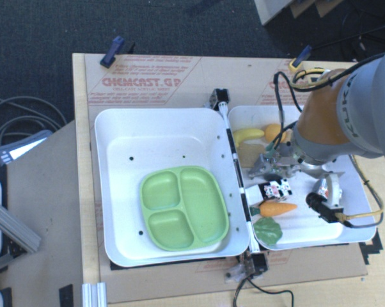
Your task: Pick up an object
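The right bin (307, 238) holds several small items. A yellow banana (249, 135) lies at its far left with a yellow-orange fruit (273, 132) beside it. An orange carrot (277, 208) and a green leafy piece (268, 231) lie at the near left. A small black-and-white item (275, 188) sits just above the carrot. My gripper (267, 164) is low in the bin's left half, between the banana and the black-and-white item. The grey and orange arm hides the bin's middle and back.
The left bin (116, 133) holds a green divided plate (183, 206) in its near half. A ridge with black clips (219, 97) separates the two bins. Cables trail over the right bin's near right side.
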